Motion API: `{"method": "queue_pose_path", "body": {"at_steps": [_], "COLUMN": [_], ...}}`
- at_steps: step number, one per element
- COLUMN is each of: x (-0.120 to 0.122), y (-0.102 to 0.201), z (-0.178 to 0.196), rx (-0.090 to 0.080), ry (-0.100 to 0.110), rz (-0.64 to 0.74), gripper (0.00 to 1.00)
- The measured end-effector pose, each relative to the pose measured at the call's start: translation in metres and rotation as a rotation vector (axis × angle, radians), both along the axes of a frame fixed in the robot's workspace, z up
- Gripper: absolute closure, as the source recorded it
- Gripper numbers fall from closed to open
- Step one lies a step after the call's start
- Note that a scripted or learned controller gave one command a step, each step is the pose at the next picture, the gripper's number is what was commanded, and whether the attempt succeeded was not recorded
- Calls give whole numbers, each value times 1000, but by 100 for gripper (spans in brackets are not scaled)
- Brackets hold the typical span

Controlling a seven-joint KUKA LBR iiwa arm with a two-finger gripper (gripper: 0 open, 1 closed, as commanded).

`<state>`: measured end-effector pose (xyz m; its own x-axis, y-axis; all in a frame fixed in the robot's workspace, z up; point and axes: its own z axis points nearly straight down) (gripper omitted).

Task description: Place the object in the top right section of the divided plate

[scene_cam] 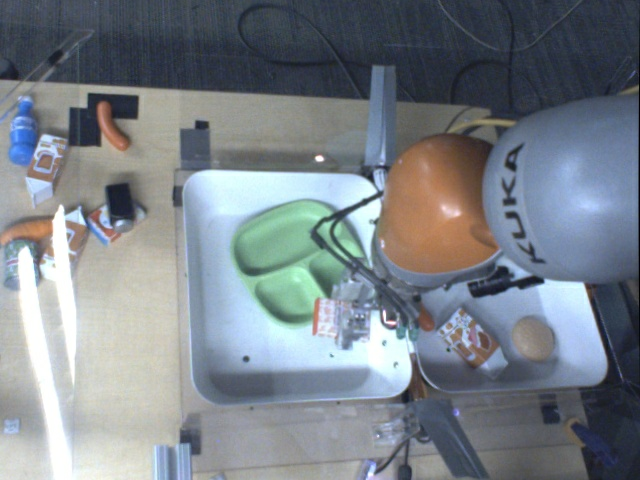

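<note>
A green divided plate (285,253) lies in the left white bin (215,298), with its right side hidden under the arm. My gripper (352,318) hangs over the plate's lower right edge, below the orange wrist band (435,213). A small red and white carton (327,318) sits right against the gripper's left side, over the plate's rim. I cannot make out whether the carton is gripped or only beside the gripper.
The right bin (580,373) holds a red and white carton (470,338), a round tan object (533,338) and a small orange piece (425,320). Loose items lie on the bench at the left: a blue bottle (22,128), a sausage (113,126), several cartons.
</note>
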<state>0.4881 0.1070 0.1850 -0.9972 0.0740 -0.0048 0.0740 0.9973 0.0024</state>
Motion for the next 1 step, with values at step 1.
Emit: {"method": "queue_pose_path", "body": {"at_steps": [1], "x": [54], "y": [-36], "z": [16], "rx": [1], "ry": [-4], "rz": [-80], "gripper": [100]}}
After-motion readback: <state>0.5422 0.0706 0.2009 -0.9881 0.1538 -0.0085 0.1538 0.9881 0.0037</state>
